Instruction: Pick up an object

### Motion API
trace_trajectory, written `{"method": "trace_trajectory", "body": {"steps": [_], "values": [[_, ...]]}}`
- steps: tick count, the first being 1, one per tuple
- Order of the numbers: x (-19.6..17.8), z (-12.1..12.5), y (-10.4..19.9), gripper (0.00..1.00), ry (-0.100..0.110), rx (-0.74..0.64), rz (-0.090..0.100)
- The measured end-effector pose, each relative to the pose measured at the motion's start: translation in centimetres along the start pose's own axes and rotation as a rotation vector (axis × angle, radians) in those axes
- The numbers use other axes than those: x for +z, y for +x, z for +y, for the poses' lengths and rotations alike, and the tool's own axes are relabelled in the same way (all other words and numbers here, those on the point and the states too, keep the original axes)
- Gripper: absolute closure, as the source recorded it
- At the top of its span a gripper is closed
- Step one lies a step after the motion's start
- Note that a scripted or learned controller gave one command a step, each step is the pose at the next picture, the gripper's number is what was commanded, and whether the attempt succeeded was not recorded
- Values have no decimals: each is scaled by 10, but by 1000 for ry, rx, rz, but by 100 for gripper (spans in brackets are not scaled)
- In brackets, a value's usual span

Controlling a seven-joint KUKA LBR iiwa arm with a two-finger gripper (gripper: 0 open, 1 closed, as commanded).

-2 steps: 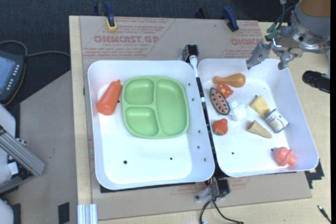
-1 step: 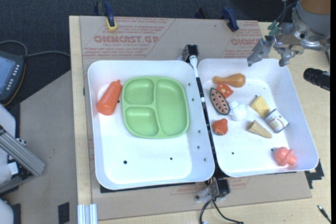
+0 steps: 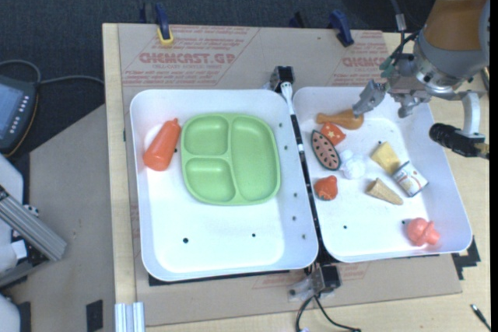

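Nearest, the right-hand shallow white bin [image 3: 451,202] holds a pink rounded toy [image 3: 421,232], a tan wedge [image 3: 384,191], a red lump [image 3: 326,186] and a dark oval slice [image 3: 324,149]. Beside it, the left-hand white bin [image 3: 156,237] carries a green divided plate [image 3: 230,158] and an orange bottle [image 3: 161,144]. Farther back, the gripper [image 3: 387,97] hangs just above an orange drumstick-shaped toy [image 3: 342,119]; whether its fingers are apart cannot be told.

We note a green divided plate [image 3: 231,158] and orange bottle [image 3: 162,145] far from the grey gripper [image 3: 387,99]; white bins [image 3: 222,249].
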State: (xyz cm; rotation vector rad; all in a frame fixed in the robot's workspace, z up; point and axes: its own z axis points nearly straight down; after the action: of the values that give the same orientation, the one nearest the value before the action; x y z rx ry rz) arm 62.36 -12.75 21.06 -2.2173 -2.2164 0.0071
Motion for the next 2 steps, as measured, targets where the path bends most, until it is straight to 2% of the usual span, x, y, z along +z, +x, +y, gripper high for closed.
{"method": "trace_trajectory", "body": {"steps": [1, 2], "values": [[44, -4, -1, 0, -1, 0, 0], [107, -1, 0, 0, -2, 0, 0]]}}
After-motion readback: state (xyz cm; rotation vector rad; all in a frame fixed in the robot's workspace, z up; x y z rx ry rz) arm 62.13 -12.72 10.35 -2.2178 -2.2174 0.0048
